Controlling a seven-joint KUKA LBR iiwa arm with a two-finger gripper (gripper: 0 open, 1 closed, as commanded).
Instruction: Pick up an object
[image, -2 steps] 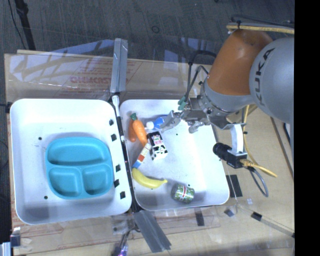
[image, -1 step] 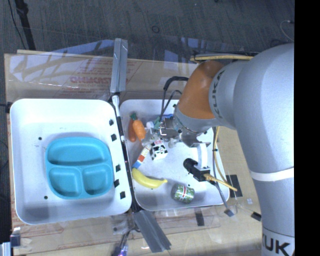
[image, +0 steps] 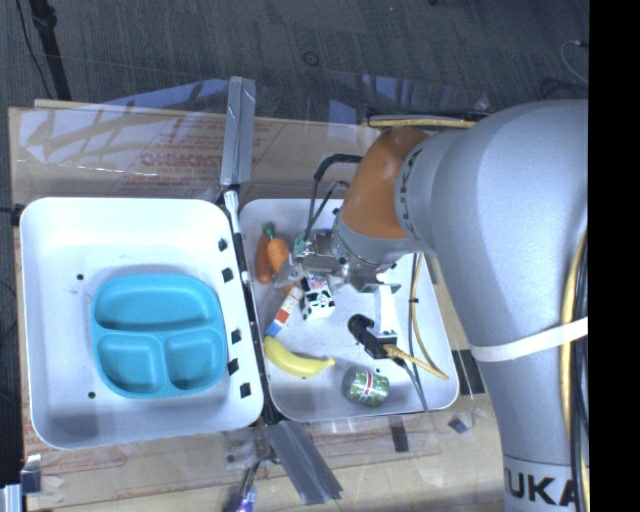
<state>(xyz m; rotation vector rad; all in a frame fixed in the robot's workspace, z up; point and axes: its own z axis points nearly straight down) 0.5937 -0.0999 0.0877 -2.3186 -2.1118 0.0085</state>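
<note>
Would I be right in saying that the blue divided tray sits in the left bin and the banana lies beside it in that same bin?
Not quite: the banana lies in the right bin, as the camera view shows. The blue divided tray does sit in the left bin.

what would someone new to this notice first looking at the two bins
The big grey arm with its orange band reaches in from the right and hangs over the right bin, its gripper low among the clutter. In that bin lie a carrot, a banana, a small can and a black-and-white block. The left bin bears a bright blue divided tray.
</note>
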